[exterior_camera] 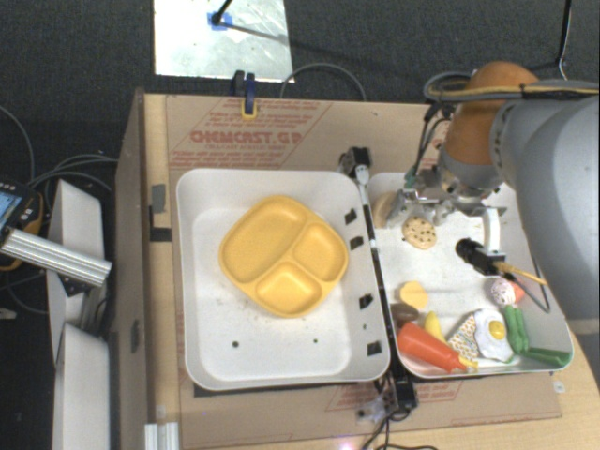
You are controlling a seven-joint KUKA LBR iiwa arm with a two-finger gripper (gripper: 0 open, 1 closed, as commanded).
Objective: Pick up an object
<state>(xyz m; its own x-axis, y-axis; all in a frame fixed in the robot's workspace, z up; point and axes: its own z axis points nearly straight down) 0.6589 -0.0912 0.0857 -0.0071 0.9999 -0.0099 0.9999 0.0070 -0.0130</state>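
My gripper (424, 204) hangs low over the far part of the right bin (555, 319), under the grey arm with its orange band. Directly in front of it, a round chocolate-chip cookie (421, 233) lies on the bin floor, and I cannot tell whether the two touch. A tan piece (386, 210) lies to the gripper's left by the bin wall. Toy food crowds the near end: an orange carrot (429, 345), a yellow banana piece (433, 324), a fried egg (492, 332), a green pod (521, 334), a pink-and-white piece (504, 292) and a yellow round piece (413, 295).
The left bin (211, 345) holds a yellow divided plate (284, 254) in its middle. A ridge with black clips (367, 251) separates the two bins. The arm's bulk covers the right bin's far right side.
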